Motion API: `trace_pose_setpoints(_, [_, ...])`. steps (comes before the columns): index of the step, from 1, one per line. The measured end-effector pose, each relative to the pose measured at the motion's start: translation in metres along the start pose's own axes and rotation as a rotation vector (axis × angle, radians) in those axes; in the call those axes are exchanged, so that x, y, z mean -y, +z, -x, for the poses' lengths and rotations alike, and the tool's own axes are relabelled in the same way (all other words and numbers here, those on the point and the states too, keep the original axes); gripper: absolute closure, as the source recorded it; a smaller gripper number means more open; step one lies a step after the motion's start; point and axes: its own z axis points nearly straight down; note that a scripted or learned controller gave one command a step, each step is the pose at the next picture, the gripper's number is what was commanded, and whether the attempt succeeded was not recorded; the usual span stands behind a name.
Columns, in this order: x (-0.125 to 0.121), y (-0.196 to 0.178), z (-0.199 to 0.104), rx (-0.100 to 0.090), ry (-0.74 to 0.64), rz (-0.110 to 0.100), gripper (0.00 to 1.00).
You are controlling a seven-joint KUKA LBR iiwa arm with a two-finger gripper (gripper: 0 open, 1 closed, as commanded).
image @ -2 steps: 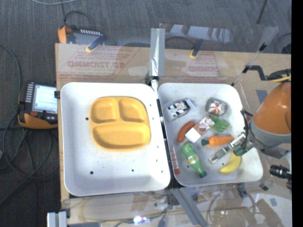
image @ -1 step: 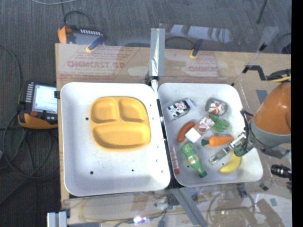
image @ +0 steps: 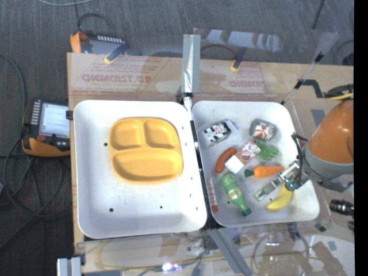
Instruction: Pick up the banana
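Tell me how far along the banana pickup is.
Done: the tool has reached the right bin, right beside the banana. In hand: lining up on it. Left: gripping and lifting, since the banana lies on the bin floor near the carrot.

you've got a yellow banana (image: 280, 200) | orange carrot (image: 267, 171) with a green top | green bottle (image: 234, 192) | red sausage (image: 225, 159) | black-and-white spotted carton (image: 217, 131) (cow print, basically) | yellow-orange tray (image: 146, 149) | white bins (image: 92, 211)
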Motion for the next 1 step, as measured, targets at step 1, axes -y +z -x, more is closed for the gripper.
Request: trace_pose_setpoints(1, [-0.0003, 0.0001, -0.0001, -0.001, 0.021, 0.003, 0.00])
